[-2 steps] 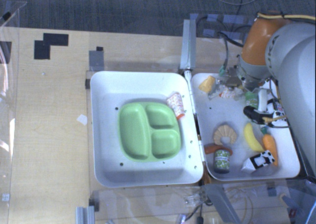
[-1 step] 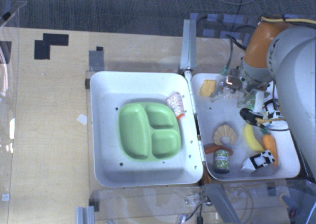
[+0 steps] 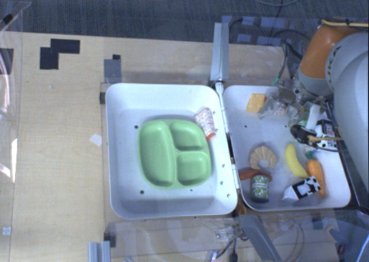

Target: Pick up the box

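A small white box with a red print lies in the left bin, at the right edge of the green divided tray and close to the wall between the bins. My gripper hangs over the back of the right bin, just right of a yellow block and well away from the box. A black-and-white patterned carton lies at the front right of the right bin.
The right bin also holds a round ridged biscuit, a banana, a carrot, a green can and a brown sausage-like piece. The grey arm covers that bin's right side.
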You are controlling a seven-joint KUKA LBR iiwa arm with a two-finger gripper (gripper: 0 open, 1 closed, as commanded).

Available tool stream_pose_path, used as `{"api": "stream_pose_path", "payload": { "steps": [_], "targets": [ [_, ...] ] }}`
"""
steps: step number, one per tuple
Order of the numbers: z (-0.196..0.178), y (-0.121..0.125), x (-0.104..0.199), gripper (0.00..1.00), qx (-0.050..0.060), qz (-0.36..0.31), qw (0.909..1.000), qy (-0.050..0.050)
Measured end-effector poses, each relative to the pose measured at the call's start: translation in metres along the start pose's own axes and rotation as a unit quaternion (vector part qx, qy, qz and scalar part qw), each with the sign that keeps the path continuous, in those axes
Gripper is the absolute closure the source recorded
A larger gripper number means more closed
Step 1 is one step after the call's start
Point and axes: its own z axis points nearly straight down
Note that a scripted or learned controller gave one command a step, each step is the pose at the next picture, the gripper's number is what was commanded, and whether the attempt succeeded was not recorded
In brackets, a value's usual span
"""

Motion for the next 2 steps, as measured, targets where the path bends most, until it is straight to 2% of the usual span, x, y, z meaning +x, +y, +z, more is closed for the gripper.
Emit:
{"api": "stream_pose_path", "payload": {
  "steps": [1,2],
  "targets": [
    [-0.001,-0.0158,0.0361,0.0,-0.01,0.011,0.9998,-0.013],
    [-0.001,-0.0158,0.0359,0.0,-0.009,0.022,0.9997,-0.012]
  ]
}}
